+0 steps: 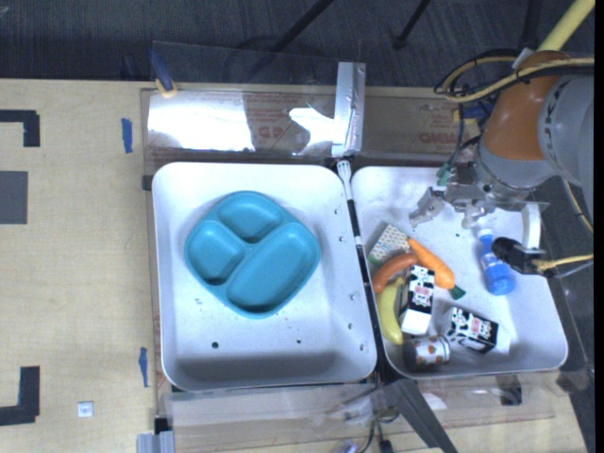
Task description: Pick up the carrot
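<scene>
1. We see the gripper [451, 205] hanging over the far part of the right bin [547, 319], with the grey arm [557, 121] and its orange band reaching in from the right.
2. Its two fingers stand apart, wide open, and we see nothing between them; one fingertip points left toward the bin's middle, the other sits nearer the blue bottle.
3. The carrot [431, 262] lies on the right bin's floor, slanting from far left to near right, just near and left of the gripper and apart from it.
4. Beside the carrot, we find an orange curved piece [390, 270] and a yellow banana [388, 311] along the bin's left wall.
5. A black-and-white patterned carton [472, 328] and a similar small box [418, 295] lie nearer to us, touching the cluster.
6. A blue bottle [495, 270] with a white cap rests to the carrot's right.
7. The left bin [179, 347] holds a blue divided plate [251, 251] in its middle.
</scene>
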`<state>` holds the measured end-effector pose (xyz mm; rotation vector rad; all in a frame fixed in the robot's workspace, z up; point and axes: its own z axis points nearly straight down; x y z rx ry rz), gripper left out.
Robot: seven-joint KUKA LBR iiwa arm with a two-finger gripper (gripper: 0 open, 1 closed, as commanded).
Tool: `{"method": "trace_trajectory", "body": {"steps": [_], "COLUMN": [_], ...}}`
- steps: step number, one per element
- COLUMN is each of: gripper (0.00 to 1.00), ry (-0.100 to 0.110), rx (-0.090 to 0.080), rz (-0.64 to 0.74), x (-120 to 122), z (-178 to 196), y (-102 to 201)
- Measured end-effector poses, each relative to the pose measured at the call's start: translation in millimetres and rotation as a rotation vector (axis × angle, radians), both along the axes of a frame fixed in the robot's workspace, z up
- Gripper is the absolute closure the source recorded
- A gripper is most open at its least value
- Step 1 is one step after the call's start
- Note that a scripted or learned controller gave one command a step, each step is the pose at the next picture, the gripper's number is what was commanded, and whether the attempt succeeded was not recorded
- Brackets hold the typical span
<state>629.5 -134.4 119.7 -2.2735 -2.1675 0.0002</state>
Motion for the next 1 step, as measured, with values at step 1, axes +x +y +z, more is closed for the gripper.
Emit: {"method": "trace_trajectory", "body": {"steps": [1], "gripper": [0.0], "ry": [-0.002], "rx": [-0.001], "rz": [-0.199], "x": [-31.0], "z": [84.6], "y": [18.4]}}
